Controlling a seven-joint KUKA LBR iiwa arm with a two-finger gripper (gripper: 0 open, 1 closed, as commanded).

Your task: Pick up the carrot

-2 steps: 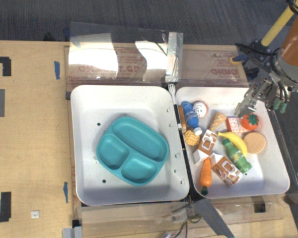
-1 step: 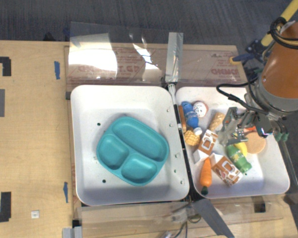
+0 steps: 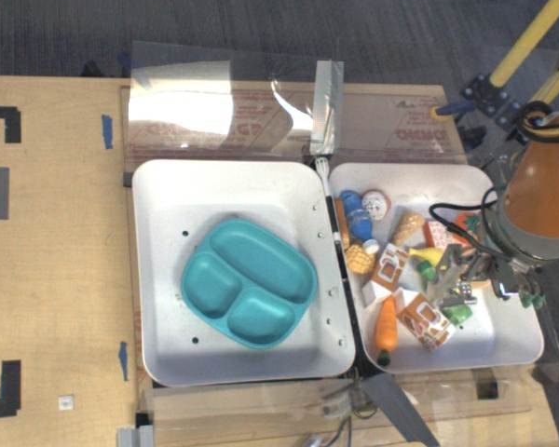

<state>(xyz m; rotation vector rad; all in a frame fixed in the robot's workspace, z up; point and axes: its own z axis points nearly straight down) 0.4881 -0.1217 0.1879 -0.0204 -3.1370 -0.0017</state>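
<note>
The carrot (image 3: pixel 386 320) is orange with a dark green end toward the front. It lies at the front left of the right bin (image 3: pixel 512 347), close to the divider between the bins. My gripper (image 3: pixel 455 282) hangs over the toy clutter in the middle of that bin, to the right of the carrot and slightly farther back, apart from it. Its two grey fingers stand open with nothing between them. The arm's orange band (image 3: pixel 540 198) is at the right edge.
A brown-and-white carton (image 3: pixel 425 323) lies just right of the carrot and another (image 3: pixel 389 268) just behind it. Farther back sit a yellow waffle piece (image 3: pixel 359 259) and a blue bottle (image 3: pixel 357 214). The left bin (image 3: pixel 158 203) holds a teal divided plate (image 3: pixel 250 281).
</note>
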